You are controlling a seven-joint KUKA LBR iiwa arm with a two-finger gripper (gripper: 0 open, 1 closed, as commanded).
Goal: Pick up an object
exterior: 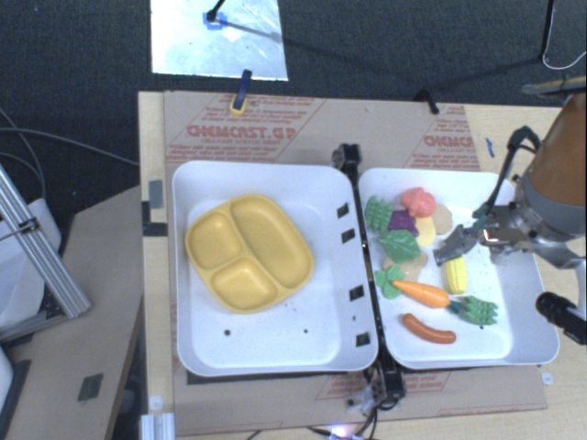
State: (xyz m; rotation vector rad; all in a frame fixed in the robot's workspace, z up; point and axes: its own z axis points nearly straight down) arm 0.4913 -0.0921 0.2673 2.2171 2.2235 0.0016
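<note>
While pincer (456,244) hovers, corn (454,275) just below

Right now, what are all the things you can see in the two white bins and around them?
Bins: two, white, side by side on the bench.
Divided plate: one, yellow, three sections, in the left bin.
Toy carrot: one, orange with green top, right bin.
Toy sausage: one, orange-red, near the right bin's front.
Toy corn: one, yellow, right bin, beside the hand.
Pink toy food: one, at the right bin's back.
Purple toy food: one, beside the pink one.
Leafy toy greens: several, green, right bin's left side.
Arm: one, grey with an orange band, from the right.
Hand: one, dark grey, low over the right bin.
</note>
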